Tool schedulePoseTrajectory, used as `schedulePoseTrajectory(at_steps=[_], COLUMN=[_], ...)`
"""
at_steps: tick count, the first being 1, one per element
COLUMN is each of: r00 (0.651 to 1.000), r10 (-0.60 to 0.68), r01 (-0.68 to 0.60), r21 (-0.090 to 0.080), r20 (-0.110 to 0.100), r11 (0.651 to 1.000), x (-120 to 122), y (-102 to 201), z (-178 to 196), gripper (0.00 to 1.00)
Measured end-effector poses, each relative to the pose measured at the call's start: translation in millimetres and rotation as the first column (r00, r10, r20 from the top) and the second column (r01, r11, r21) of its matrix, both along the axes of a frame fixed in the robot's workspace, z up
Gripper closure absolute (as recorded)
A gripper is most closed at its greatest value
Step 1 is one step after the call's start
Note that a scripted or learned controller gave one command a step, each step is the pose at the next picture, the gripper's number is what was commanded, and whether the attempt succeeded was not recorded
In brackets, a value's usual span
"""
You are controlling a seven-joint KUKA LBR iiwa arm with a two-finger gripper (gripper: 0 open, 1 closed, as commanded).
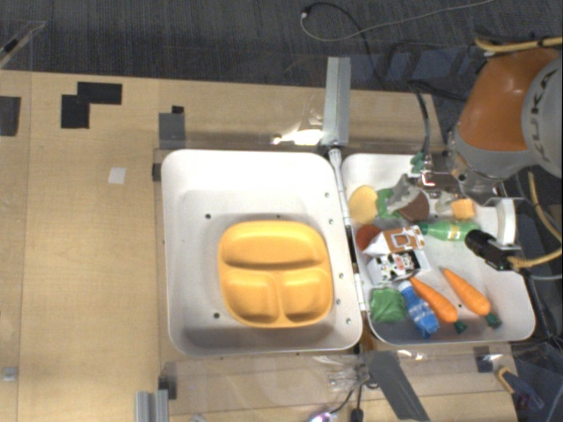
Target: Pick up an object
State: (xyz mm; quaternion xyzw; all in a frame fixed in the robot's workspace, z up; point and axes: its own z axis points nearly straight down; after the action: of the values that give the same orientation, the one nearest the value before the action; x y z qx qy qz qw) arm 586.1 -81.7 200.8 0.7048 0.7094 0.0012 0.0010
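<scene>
Broadly, wooden surface (79,262) spans frame, dark carpet (176,16) beyond far edge. Left bin (189,236) roomy: yellow divided tray (274,269) centred, bare floor all round. Right bin (519,319) crowded: two carrots (449,297), blue bottle (418,309), green bottle (449,231), yellow fruit (362,203). Claw (420,192) low over far clutter; grip state: cannot tell.

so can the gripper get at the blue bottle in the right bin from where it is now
Probably yes. The blue bottle lies near the front of the right bin, uncovered from above. A carrot lies close alongside and a green item sits on its other side, so the fingers have little room.
</scene>
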Motion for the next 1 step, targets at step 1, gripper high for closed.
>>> schedulePoseTrajectory(at_steps=[1], r00=[0.978], r10=[-0.207], r01=[0.207], r21=[0.000], r20=[0.000], r11=[0.978], x=[67.6], y=[-14.3], z=[-42.7], gripper=[0.00])
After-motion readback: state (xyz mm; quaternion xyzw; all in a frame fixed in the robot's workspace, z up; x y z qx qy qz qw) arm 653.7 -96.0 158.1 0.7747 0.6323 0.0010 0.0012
